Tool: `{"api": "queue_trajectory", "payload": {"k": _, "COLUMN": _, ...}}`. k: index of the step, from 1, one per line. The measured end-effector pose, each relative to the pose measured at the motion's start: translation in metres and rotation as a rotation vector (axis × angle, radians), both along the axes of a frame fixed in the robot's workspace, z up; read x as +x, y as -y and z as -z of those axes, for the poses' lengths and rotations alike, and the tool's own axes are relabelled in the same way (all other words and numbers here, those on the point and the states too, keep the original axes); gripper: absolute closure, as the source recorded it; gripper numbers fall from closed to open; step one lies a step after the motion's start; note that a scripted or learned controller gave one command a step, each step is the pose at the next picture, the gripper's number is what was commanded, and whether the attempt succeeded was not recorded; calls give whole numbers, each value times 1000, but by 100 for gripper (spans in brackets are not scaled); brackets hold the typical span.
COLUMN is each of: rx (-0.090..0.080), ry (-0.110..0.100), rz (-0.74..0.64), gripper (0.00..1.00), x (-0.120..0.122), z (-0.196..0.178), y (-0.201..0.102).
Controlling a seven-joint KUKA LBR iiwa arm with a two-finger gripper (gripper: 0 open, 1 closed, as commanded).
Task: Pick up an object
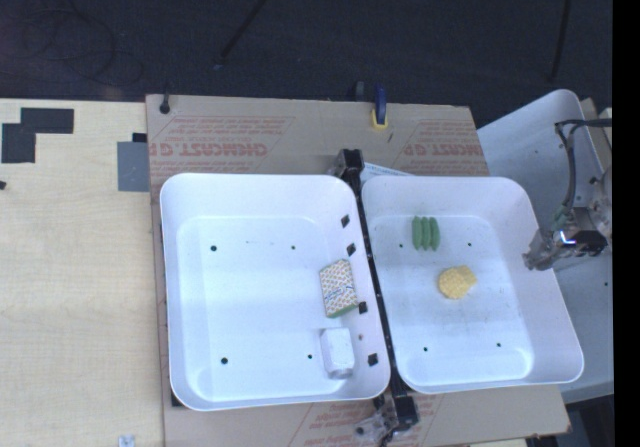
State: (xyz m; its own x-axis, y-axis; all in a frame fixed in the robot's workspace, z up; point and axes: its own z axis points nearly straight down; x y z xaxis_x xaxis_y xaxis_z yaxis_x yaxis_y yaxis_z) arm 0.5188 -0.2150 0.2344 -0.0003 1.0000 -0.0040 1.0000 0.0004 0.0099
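The gripper (548, 253) hangs at the right bin's (545, 355) 3 o'clock rim, outside the tray; it is too small and blurred to tell how it is set, and nothing shows in it. Nothing is picked yet.

Candidates: a yellow disc (456, 282) near the right bin's centre, with a green piece (425, 232) just at its 11 o'clock, apart from it. In the left bin (190, 335), a patterned packet (338, 288) leans by the 3 o'clock wall, and a white block (337, 351) lies at its 6 o'clock.

The disc looks the best choice: nearest, with bare floor all round. I would come straight down over its middle and close across its width. The packet and block sit close to the wall, leaving poor room.
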Motion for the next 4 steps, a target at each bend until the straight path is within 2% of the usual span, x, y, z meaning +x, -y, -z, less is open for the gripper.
{"api": "queue_trajectory", "payload": {"k": 1, "rx": 6, "ry": -16, "rz": 2, "gripper": 100, "x": -45, "z": 21, "y": -2}}
{"api": "queue_trajectory", "payload": {"k": 2, "rx": -1, "ry": 1, "rz": -1, "gripper": 100, "x": -42, "z": -106, "y": 0}}
{"api": "queue_trajectory", "payload": {"k": 3, "rx": 8, "ry": -19, "rz": 2, "gripper": 100, "x": -44, "z": -24, "y": -22}}
{"api": "queue_trajectory", "payload": {"k": 4, "rx": -1, "ry": 0, "rz": 1, "gripper": 100, "x": -43, "z": -139, "y": 1}}
